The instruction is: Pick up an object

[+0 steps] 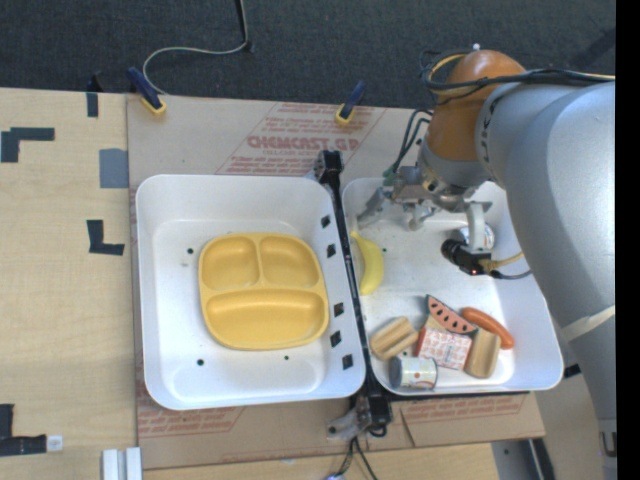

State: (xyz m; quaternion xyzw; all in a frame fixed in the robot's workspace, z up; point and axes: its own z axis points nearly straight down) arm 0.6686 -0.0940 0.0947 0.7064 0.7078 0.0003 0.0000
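My gripper [392, 211] hangs over the far left part of the right bin [535, 313], open, with nothing between its fingers. A yellow banana-like piece [369, 266] lies just below it against the bin's left wall, apart from the gripper. Near the bin's front lie a bread roll [392, 336], a watermelon slice [447, 319], a red sausage [488, 326], a red and white box [443, 349], a small can [412, 372] and a tan cylinder [483, 354].
The left bin [160, 268] holds a yellow divided plate [264, 290]. A black clip strip [340, 268] runs along the wall between the bins. The arm's grey body [560, 188] covers the right bin's far right side. Blue and yellow clamps [148, 90] hold the cardboard at the back.
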